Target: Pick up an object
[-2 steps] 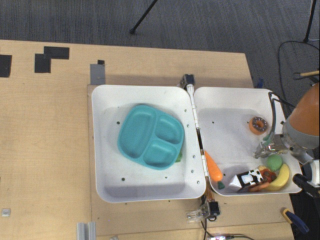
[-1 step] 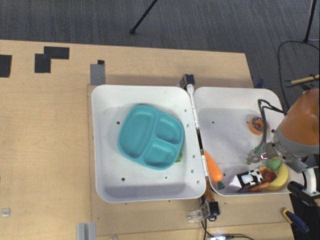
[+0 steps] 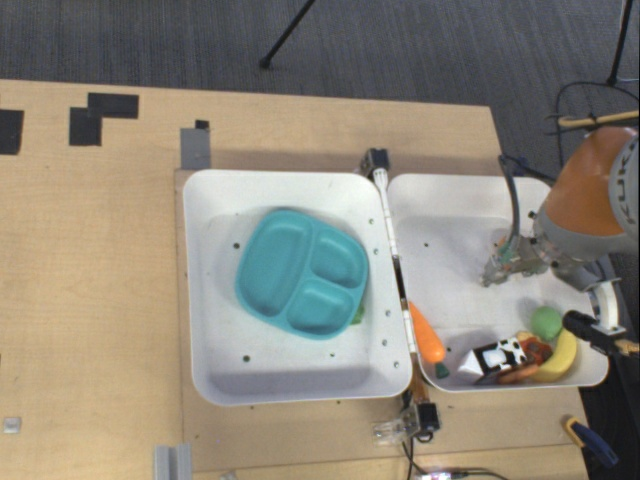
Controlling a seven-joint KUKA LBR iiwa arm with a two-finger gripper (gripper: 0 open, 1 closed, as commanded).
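Here we see the gripper [image 3: 503,265] low over the right bin [image 3: 450,218]; can't tell its finger state. Smooth plastic carrot [image 3: 428,336], green ball [image 3: 546,322], curved banana [image 3: 560,358] lie at the near wall. Left bin [image 3: 215,268] w/ teal divided tray [image 3: 303,272].

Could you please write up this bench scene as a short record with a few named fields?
left bin: holds a teal divided plate, lying flat near the middle
right bin: toys crowded along the near edge
toys: carrot at the near left corner, banana, green ball, black-and-white item
gripper: low over the right bin's middle, apart from the toys
arm: enters from the right, orange band showing
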